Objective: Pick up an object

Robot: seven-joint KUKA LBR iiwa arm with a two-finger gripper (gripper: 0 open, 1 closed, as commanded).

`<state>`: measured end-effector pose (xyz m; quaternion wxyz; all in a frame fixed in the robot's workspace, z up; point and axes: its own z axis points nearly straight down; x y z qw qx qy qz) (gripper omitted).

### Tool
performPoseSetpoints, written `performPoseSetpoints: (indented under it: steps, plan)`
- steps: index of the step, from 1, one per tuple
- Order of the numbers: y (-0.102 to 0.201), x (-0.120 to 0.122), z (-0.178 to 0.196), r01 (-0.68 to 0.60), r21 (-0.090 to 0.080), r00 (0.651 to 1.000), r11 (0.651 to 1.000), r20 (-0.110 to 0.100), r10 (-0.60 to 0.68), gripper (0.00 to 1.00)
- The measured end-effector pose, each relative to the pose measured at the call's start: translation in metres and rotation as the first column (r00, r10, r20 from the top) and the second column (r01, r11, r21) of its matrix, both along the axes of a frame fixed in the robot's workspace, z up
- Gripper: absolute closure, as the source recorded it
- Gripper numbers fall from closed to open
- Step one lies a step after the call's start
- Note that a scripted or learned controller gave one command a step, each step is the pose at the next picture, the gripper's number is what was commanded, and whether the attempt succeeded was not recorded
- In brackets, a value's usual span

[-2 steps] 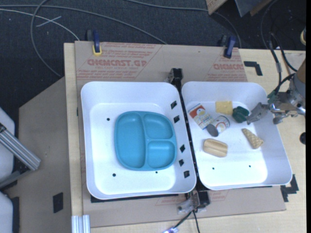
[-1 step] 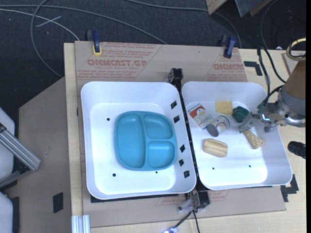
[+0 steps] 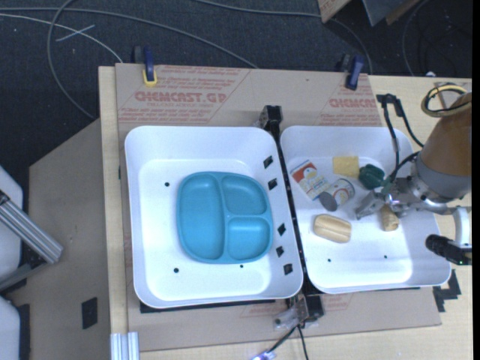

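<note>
Jaws [image 3: 373, 203] low in right white bin [image 3: 352, 276], state unclear. Tan oblong bread-roll toy [image 3: 331, 228] lies just left of them; likely light, slightly squashy, best pinched across its short middle.

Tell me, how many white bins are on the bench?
2. The left bin holds a blue divided plate. The right bin holds small items, with the end effector over it.

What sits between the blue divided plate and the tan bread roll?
In the camera view, the two bins' adjoining rims with black clips separate the blue divided plate from the tan bread roll; otherwise bare white bin floor.
</note>
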<state>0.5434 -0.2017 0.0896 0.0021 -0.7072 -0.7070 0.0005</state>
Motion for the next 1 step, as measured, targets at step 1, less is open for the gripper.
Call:
performPoseSetpoints:
  steps: [1]
  plan:
    - [0.0003, 0.0001, -0.0046, 0.0, 0.0, 1.0, 1.0, 0.001, 0.0, 0.0]
